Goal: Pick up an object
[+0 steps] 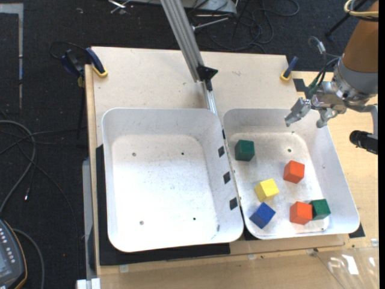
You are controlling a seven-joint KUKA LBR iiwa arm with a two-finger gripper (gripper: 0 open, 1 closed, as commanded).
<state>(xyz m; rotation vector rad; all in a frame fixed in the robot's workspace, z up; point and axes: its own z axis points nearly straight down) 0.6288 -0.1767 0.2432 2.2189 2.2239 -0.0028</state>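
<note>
Camera view, slanted down over the bench: gripper [310, 114] poised above the far right corner of the right bin [337, 179], fingers spread and pointing down, nothing between them. Released, then, and apparently staged high for a descent rather than mid-grasp. Held up by the grey arm with its orange band [363, 44], reaching in from the right so as to leave the bin floor unobstructed.

Nearest below and to the left: a dark green cube [244, 150], alone near the far left side of that bin, well apart from the rest and probably the easiest target for a top-down pinch. Closer to the arm's side: an orange cube [293, 171], also standing free. Further toward the near edge: a yellow cube [266, 189] and a blue cube [262, 215], just beside each other, likely awkward for finger clearance. At the near right corner: a second orange cube [301, 212] touching a smaller green cube [321, 208], crowded against the bin wall, so a poor first choice.

Beyond the divide, the left bin [114, 179], presumably the drop side, lying flush beside the right one. Across the back, a slanted metal rail [183, 32] ending at the seam between the bins. Nothing lifted yet; every candidate object resting on the bin floor.
</note>
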